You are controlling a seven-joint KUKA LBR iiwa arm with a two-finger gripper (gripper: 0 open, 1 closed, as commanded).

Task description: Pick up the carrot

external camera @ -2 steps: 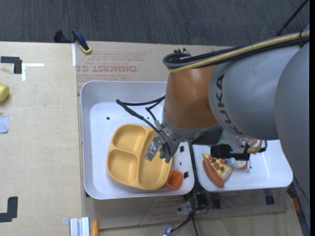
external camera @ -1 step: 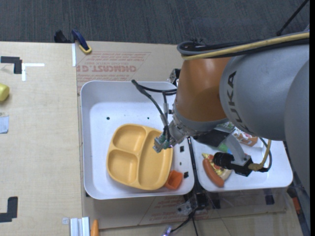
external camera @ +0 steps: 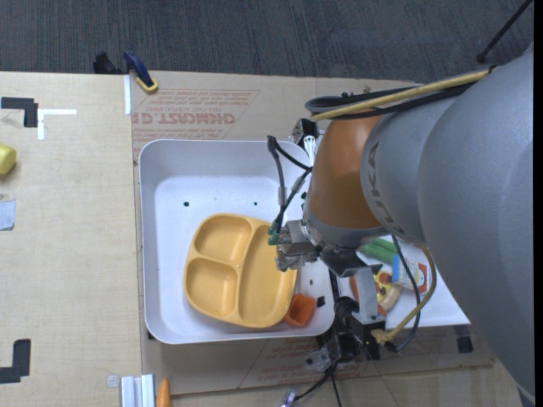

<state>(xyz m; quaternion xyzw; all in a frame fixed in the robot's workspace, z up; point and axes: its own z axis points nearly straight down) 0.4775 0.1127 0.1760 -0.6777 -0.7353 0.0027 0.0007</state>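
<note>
Pincer (external camera: 289,257) is seen at frame centre, hung below the orange wrist band (external camera: 344,176), just past the right edge of the yellow divided plate (external camera: 237,270). Its state cannot be told: the tip is lost among dark hardware and cables (external camera: 284,181), and nothing is seen held in it.

An orange piece (external camera: 300,310) is seen at the lower right of the left bin (external camera: 161,227), touching the plate's lower right corner, just below the pincer. It is judged to be the carrot, though the shape is too small and blocky for certainty. It lies on the bin floor, not lifted.

Progress: the pick is judged not done. The pincer is placed close to the target but above and slightly left of it in the frame. Left to do: alignment over the orange piece, descent, closure, lift.

Hidden or unclear:
- Most of the right bin (external camera: 441,308) is covered by the grey arm (external camera: 458,193). A green item (external camera: 379,249) and some orange-and-white bits (external camera: 389,282) are glimpsed there but cannot be identified; a second carrot candidate among them cannot be ruled out.
- The contact between the orange piece and the bin's inner wall is shadowed, so finger clearance cannot be judged.
- A yellow object (external camera: 6,159) is cut off at the left edge on the desk (external camera: 68,270).
</note>
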